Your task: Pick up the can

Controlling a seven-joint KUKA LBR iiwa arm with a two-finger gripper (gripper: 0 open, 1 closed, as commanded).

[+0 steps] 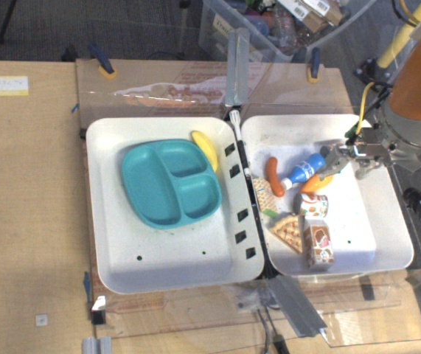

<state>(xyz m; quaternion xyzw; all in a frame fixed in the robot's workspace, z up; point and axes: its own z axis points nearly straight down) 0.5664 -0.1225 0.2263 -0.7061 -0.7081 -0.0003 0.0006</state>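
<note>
While over right bin (387, 249), gripper (333, 155) by blue bottle (306, 169), grip unclear

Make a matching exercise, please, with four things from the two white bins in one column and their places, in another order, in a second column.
Things:
1. teal divided plate
2. banana
3. blue bottle
4. waffle slice

Places:
A. right bin, just beside the gripper
B. left bin, at the plate's upper right edge
C. right bin, lower part, next to the small carton
D. left bin, in the middle

Pairs: 1-D, 2-B, 3-A, 4-C
</note>
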